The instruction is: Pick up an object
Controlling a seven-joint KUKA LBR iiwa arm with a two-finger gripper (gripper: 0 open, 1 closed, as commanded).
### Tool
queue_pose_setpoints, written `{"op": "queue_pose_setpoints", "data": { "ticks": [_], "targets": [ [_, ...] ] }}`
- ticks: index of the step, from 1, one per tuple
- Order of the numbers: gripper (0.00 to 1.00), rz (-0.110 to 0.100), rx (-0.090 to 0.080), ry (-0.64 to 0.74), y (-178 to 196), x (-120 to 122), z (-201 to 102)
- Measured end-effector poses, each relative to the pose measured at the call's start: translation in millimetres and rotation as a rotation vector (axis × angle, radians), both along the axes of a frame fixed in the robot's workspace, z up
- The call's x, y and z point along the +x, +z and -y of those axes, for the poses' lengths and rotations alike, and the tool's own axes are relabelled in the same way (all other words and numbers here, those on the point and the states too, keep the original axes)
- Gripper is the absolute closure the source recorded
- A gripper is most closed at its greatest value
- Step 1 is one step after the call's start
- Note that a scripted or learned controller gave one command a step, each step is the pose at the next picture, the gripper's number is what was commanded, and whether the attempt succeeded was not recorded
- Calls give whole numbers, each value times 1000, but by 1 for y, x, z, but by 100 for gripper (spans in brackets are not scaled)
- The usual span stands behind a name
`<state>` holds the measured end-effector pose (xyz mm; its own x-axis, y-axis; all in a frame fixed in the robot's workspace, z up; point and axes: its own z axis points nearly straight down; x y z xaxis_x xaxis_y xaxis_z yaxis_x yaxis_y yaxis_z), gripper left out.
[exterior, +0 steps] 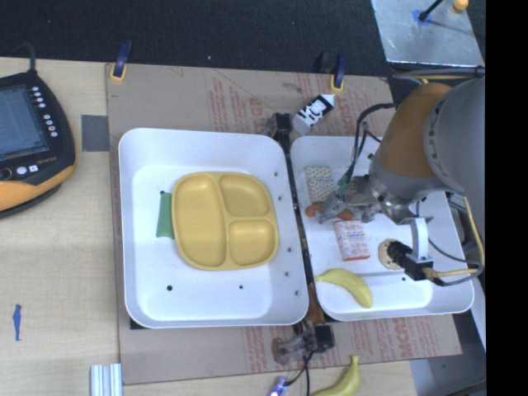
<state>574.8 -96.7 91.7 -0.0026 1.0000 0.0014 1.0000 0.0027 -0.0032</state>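
Observation:
My gripper (337,208) is down in the right bin (445,304), near its left side, under the grey arm and its orange band (410,143). A small orange item (312,210) lies right beside the gripper's left side. A patterned packet (318,178) lies just behind it, and a red and white packet (352,240) just in front. A yellow banana (347,285) rests near the bin's front edge. A round tan item (387,252) sits to the right of the red packet.
The left bin (140,295) holds a yellow divided plate (224,219) with a green item (165,214) under its left edge. A teach pendant (29,139) lies at the far left. A second banana (343,379) lies outside the bins at the front. A black and white item (314,111) sits behind them.

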Motion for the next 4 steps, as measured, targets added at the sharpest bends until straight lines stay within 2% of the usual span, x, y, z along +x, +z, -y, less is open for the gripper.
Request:
{"op": "queue_pose_setpoints", "data": {
  "ticks": [1,2,3,4],
  "targets": [
    [0,-1,-1,2,0,-65,27],
    [0,-1,-1,5,0,-85,1],
    [0,0,0,0,0,-48,3],
    [0,-2,-1,4,0,-59,1]
  ]
}}
